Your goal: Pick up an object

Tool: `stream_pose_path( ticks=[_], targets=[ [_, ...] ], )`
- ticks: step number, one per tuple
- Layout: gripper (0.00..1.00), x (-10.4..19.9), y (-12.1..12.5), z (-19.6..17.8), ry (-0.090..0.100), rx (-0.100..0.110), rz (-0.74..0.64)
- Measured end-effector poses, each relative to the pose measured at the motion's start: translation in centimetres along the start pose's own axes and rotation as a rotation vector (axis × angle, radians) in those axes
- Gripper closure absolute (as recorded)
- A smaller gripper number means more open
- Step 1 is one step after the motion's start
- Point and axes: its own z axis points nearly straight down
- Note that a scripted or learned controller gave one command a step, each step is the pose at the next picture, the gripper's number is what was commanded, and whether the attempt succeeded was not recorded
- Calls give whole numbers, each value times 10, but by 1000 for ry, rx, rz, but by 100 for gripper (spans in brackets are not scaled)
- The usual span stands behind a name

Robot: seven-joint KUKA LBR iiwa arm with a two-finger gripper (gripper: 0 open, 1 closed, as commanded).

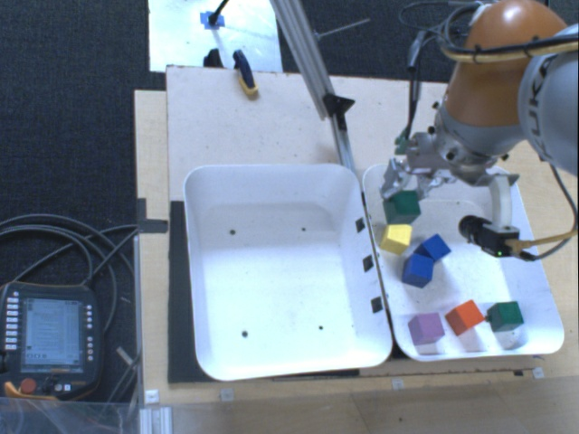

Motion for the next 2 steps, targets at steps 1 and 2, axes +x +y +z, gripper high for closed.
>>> stream_pose_path(
  ticks=[1, 2],
  targets=[
    [100, 49, -5, -2, 0, 1, 0],
    [100, 100, -14, 21, 0, 3, 0]
  ],
)
